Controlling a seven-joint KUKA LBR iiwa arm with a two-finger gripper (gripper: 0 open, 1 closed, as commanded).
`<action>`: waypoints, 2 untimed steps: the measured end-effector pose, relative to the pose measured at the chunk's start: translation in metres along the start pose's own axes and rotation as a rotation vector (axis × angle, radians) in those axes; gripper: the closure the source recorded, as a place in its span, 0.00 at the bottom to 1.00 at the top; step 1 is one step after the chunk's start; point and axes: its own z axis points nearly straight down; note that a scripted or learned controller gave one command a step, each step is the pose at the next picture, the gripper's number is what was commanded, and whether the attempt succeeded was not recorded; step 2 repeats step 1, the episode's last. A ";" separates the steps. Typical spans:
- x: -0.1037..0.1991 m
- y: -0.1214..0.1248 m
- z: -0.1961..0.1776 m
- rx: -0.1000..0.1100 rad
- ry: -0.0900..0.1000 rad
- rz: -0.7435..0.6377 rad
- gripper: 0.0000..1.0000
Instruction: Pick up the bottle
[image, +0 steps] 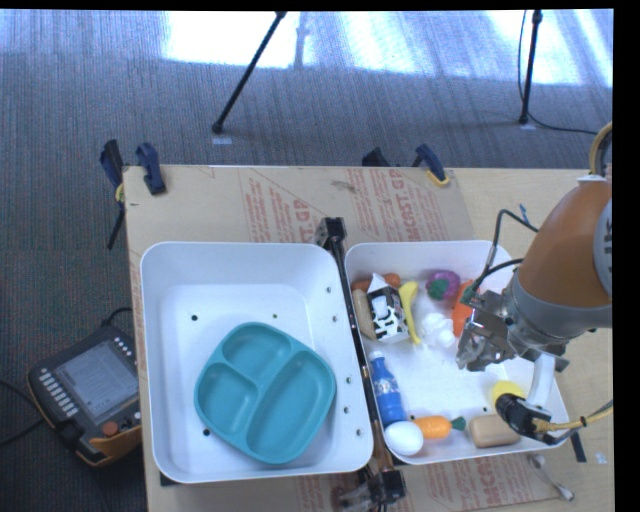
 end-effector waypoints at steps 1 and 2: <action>-0.009 -0.016 -0.069 -0.003 0.000 -0.166 1.00; -0.009 -0.016 -0.069 -0.003 0.000 -0.166 1.00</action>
